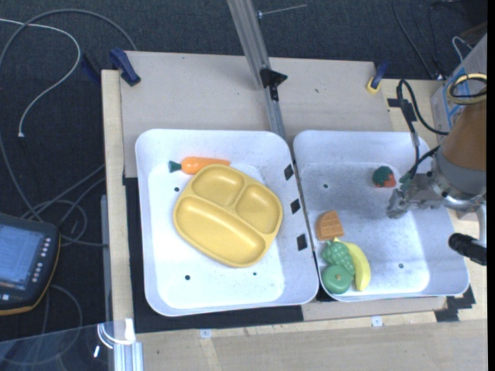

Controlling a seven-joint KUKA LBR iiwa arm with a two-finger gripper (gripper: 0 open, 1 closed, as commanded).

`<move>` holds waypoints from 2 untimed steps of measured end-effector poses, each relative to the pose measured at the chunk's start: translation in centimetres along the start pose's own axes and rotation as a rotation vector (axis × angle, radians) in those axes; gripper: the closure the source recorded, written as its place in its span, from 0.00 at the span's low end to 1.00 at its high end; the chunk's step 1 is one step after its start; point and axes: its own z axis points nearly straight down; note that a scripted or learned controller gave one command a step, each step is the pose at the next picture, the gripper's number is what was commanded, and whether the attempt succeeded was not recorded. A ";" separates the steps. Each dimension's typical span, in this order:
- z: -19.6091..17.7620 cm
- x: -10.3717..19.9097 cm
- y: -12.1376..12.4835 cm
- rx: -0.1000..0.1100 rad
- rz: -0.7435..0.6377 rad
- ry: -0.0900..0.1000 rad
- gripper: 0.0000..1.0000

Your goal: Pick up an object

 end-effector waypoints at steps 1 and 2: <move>-6.4 0.1 -0.1 -0.003 -0.001 -0.002 1.00; -11.5 0.1 0.1 -0.004 -0.001 -0.002 1.00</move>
